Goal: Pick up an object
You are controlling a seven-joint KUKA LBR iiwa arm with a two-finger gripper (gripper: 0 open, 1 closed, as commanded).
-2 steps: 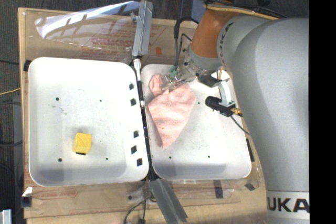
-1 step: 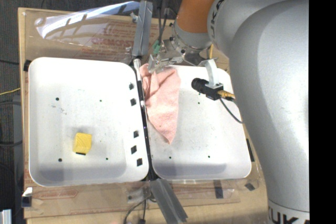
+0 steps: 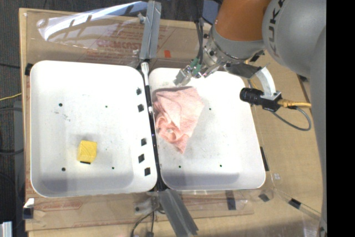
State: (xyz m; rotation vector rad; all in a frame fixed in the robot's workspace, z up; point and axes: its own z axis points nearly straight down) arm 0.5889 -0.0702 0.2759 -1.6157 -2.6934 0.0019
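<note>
Gripper (image 3: 185, 76) at right bin's (image 3: 244, 166) top edge; pink cloth (image 3: 176, 114) just below, lying lengthwise top-to-bottom; finger state unclear.

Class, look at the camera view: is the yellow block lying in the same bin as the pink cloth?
No, the yellow block lies in the left bin, the pink cloth in the right bin.

The brown bench (image 3: 183, 41) carries two white bins, the left bin (image 3: 83, 186) and the right bin (image 3: 244, 175), side by side.
</note>
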